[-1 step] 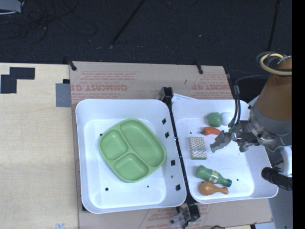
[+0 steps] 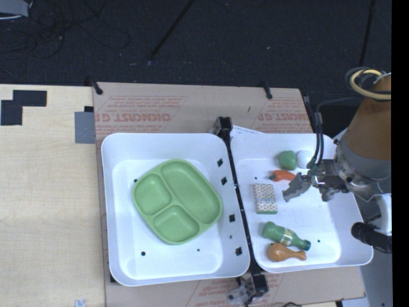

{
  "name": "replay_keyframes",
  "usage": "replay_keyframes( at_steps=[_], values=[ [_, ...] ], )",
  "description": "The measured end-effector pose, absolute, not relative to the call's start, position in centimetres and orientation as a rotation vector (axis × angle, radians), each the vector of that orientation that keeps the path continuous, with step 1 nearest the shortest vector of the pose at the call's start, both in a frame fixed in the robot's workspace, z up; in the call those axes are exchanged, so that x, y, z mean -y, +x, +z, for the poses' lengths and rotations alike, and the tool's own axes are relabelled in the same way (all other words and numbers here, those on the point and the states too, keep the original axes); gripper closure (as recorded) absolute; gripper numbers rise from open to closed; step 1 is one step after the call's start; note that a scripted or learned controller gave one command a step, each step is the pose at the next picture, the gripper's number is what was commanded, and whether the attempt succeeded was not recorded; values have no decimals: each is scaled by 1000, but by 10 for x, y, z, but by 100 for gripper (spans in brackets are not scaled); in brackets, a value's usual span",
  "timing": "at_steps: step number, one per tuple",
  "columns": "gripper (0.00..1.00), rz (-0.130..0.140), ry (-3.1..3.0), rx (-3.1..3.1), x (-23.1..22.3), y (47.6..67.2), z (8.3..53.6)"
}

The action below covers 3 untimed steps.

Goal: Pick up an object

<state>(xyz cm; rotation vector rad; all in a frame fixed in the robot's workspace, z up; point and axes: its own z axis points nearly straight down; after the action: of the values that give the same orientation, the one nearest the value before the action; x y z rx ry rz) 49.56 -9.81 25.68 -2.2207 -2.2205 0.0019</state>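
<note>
The right bin (image 2: 345, 251) holds several small items. A green ball (image 2: 287, 159) and a white ball (image 2: 302, 157) lie at its far side, with an orange carrot (image 2: 280, 176) just in front of them. A patterned box (image 2: 264, 197) sits near the bin's middle. A green bottle (image 2: 285, 235) and an orange drumstick (image 2: 285, 254) lie along the near side. My gripper (image 2: 310, 192) hangs over the bin's middle right, to the right of the carrot and the box. Its fingers are spread open with nothing between them.
A green divided plate (image 2: 177, 200) lies in the left bin (image 2: 121, 235). A black divider (image 2: 233, 203) runs between the two bins. The arm's orange band (image 2: 374, 126) and grey wrist stand over the right bin's right edge.
</note>
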Motion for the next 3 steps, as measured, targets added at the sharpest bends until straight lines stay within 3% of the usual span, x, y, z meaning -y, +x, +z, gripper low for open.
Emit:
replay_keyframes(
  at_steps=[1, 2, 3],
  values=[
    [0, 3, -2218, 2219, 93, 491, 199],
    [0, 3, -2219, 2218, 92, 500, 151],
    [0, 3, -2218, 2218, 95, 493, 93]
  ],
)
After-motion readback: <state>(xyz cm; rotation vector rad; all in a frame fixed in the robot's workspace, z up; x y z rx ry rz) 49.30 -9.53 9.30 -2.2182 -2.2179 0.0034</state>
